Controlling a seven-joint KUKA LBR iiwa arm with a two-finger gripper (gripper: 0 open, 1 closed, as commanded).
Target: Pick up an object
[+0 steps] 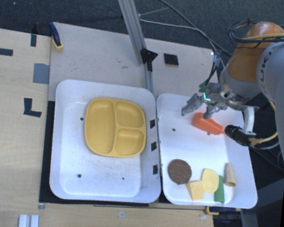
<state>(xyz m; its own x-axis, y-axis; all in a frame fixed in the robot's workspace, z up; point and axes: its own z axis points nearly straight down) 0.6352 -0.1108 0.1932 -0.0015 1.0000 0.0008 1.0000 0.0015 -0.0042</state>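
On the worktop (8,121), the left bin (56,177) held a yellow divided plate (115,126). In the right bin (180,135), the jaws (199,109) stood spread apart and held nothing, poised just above and beside the orange carrot piece (208,124) at the bin's far end. To grasp well, they likely needed to centre over the carrot, straddle its narrow width, descend fully, then close. A brown patty (180,171) and yellow pieces (203,183) lay nearer.

Arm over the right bin, fingers spread above the orange piece

The gripper (199,110) hangs just over the orange piece (208,124) at the far end of the right bin (169,139), not gripping it; a brown disc (179,171) lies nearer in that bin.
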